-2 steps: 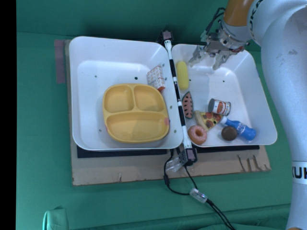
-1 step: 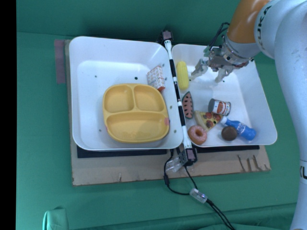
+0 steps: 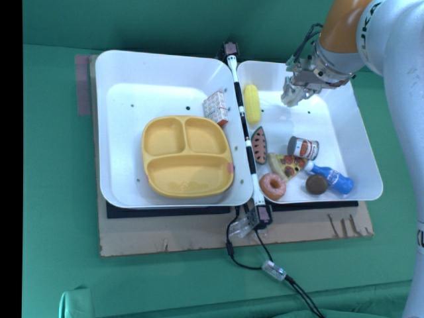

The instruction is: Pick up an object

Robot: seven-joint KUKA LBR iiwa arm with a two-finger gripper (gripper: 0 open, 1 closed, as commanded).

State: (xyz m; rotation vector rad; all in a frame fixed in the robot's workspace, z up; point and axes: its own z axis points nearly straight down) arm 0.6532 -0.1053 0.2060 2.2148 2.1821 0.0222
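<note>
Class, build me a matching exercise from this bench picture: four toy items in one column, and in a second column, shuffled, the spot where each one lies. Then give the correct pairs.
Column 1
1. yellow divided plate
2. corn cob
3. donut
4. blue bottle

Column 2
A. right bin, front right corner, beside a brown round piece
B. middle of the left bin
C. right bin, far end, along the divider
D. right bin, front left corner, just below the pizza slice

Pairs: 1-B, 2-C, 3-D, 4-A
</note>
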